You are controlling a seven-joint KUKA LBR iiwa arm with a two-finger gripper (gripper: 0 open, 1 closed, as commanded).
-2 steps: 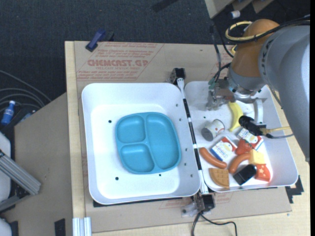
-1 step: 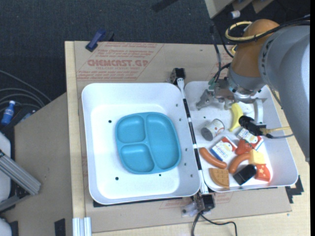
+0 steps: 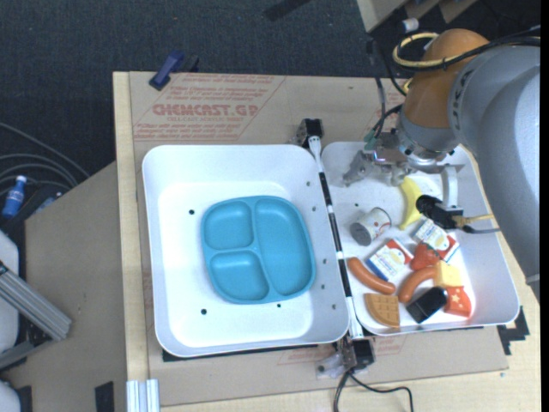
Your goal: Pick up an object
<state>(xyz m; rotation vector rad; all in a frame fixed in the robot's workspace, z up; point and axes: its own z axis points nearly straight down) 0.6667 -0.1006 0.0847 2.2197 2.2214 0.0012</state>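
A: Progress check, near edge first. What's in front?

B: Right bin, near corner: the toy food pile. A waffle-looking biscuit, a black block, an orange-red wedge, two sausages, a red-and-white packet. All lying in the bin, nothing lifted.

A: Left bin?

B: Left bin carries a blue divided plate, three compartments, nothing on it. Not in play as far as I can judge.

A: Further back in the right bin?

B: A small grey cup on its side, a yellow banana-like piece, then the claw low over the far end of that bin, under the orange band of the arm.

A: Claw state?

B: Cannot tell. It's in view but too cluttered to read. I see nothing lifted by it.

A: So task status?

B: Judgement: pick not done. Arm is down in the bin at the approach or grasp stage; securing and lifting an object are left. Which object is the target, can't say; the banana piece and cup are nearest.

A: Any writing?

B: The far part of the surface has red print, reads roughly "CHEMCAST G P". Smaller lines are unreadable. Packet print is too small.
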